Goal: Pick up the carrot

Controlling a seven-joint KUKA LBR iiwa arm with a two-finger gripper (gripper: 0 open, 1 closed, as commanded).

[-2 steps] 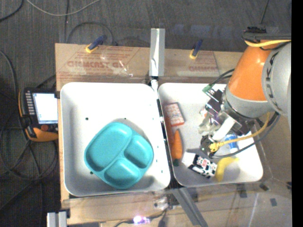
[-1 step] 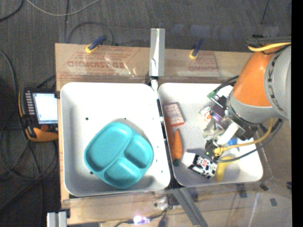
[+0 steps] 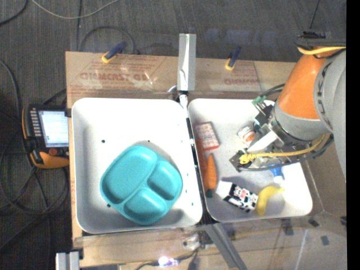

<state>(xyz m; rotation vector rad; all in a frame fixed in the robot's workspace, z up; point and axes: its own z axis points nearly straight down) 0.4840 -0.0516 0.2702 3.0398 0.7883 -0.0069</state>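
Carrot (image 3: 210, 173) apparently loose in right bin (image 3: 225, 108)

Light was even and fairly bright, washing the white bins (image 3: 135, 108) nearly featureless. A soft shadow fell toward 5 o'clock beneath the teal tray (image 3: 142, 183). The picture was slightly soft, the floor dim and grainy.

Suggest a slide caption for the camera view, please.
End effector hovers right of the carrot in the right bin.
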